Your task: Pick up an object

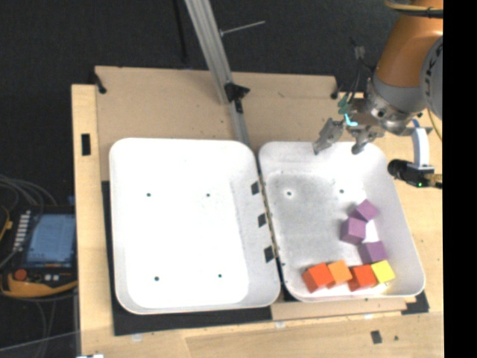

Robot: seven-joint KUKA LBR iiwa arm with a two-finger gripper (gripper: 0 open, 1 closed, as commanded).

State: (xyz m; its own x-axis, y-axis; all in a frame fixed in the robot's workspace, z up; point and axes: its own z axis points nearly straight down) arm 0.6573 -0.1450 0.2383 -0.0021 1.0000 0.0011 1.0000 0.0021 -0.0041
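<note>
Fingers spread wide and gripping nothing, the gripper (pixel 343 139) hangs over the right bin's (pixel 313 200) far edge, well apart from the purple blocks (pixel 361 224) and orange blocks (pixel 337 275) clustered in its near right corner.

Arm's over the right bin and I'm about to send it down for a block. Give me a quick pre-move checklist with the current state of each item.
1. Gripper open: ok, fingers spread apart.
2. Gripper carrying nothing: ok, nothing between the fingers.
3. Blocks present in right bin: ok, purple blocks and the orange, red and yellow row sit at its near right.
4. Gripper lined up over a block: not ok, it hangs at the bin's far edge, away from the cluster.
5. Blocks spaced for the fingers: not ok, they lie packed together against the bin's wall.
6. Gripper height above the bin floor: cannot tell.
</note>
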